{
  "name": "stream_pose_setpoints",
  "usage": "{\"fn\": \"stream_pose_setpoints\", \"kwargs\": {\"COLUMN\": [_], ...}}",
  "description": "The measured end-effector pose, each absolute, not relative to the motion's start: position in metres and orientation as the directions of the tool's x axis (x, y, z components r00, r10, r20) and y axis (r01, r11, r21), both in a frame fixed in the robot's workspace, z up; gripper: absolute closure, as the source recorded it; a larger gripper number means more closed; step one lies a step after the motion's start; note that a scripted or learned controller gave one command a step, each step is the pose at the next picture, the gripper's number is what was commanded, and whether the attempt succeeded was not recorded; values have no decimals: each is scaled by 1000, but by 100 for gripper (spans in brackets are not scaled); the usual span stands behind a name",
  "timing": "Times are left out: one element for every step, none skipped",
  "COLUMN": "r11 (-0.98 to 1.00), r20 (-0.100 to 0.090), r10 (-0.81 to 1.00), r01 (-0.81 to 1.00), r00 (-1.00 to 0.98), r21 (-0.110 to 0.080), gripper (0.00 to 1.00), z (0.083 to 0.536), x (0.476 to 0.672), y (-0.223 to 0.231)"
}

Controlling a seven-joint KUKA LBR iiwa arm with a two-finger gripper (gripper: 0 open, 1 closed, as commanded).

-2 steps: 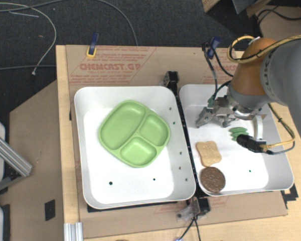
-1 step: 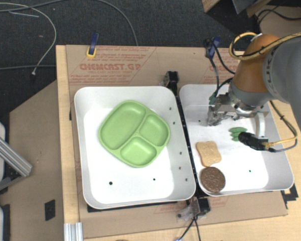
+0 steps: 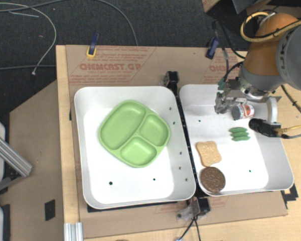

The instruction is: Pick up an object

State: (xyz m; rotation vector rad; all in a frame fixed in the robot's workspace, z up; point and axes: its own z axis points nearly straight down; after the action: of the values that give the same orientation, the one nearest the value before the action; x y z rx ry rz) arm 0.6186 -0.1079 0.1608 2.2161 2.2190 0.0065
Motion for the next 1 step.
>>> {"fn": "stream_pose_setpoints", "kwargs": {"r11": [1], "r20": [-2], "r10": [1000], "r01": [1000], "r00": [-1], "r21": [9], "gripper": [100], "z": [225], "x": [619], "y": [-112]}}
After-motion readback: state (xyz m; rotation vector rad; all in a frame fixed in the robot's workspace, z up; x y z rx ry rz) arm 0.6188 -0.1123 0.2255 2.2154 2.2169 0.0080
